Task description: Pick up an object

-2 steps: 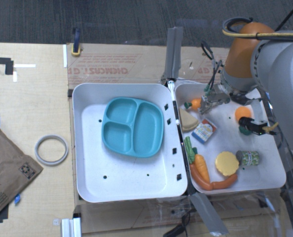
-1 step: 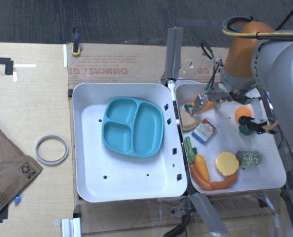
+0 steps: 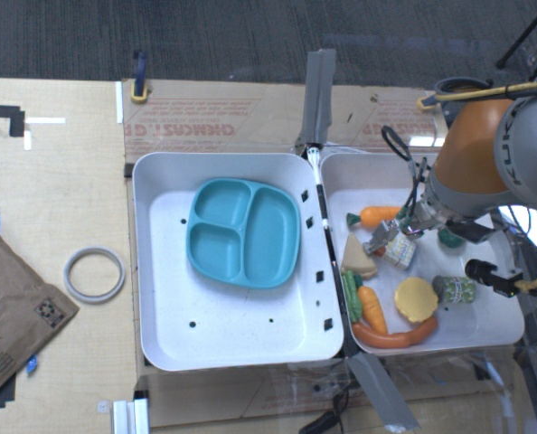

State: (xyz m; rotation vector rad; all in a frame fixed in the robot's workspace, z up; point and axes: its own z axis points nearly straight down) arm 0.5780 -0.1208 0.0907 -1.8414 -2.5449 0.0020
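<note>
Camera view, hand (image 3: 388, 239) above small silvery crumpled packet (image 3: 400, 250)

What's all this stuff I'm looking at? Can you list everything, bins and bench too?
Shallow white bins: two, side by side on the bench.
Turquoise plastic divided plate: one, in the left-hand bin.
Orange toy carrots: two, in the right-hand bin, one nearer the front.
Round yellow toy food piece: one, right-hand bin.
Red curved toy sausage: one, front of right-hand bin.
Grey tape ring: one, on the bench beside the left-hand bin.
Brown cardboard box: one, bench corner.
Grey robot arm with orange band: one; its gripper is low over the right-hand bin.
</note>
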